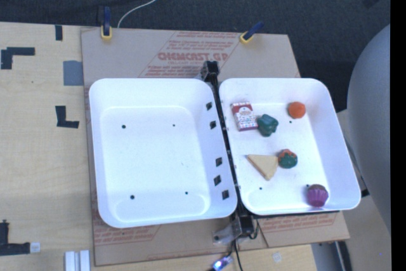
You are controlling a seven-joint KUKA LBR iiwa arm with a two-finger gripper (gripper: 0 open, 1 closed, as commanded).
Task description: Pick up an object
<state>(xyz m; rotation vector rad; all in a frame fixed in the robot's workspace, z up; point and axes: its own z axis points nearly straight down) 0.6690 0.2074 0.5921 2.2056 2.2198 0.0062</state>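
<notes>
Objects: six small things lie in the right bin (336, 136), all loose on its white floor, none lifted.
Red box (243, 116): a little red-and-white carton, flat near the bin's left wall, up toward the far side.
Green piece (267, 124): dark green, just beside the carton on its right, touching or nearly so, too close to call.
Orange ball (296, 110): round, alone near the far right part of the bin.
Tan wedge (264, 165): a flat triangle, mid-bin, its point aimed at the near edge.
Green-and-red piece (287, 158): sits against the wedge's right corner.
Purple ball (317, 195): tucked into the near right corner, well apart from the rest.
Arm (380, 136): a pale grey, blurred bulk curves down the right side of the view, beside the right bin and off its floor; another pale mass fills the top right corner.
Gripper: cannot tell how it stands.
Left bin (101, 136): white, side by side with the right one, joined along a dark middle seam.
Board (190, 54): brown cardboard with red lettering under both bins, clamped at its far edge by two yellow-and-blue clips (105, 28).
Cable (149, 0): a thin line runs across the dark floor beyond.
</notes>
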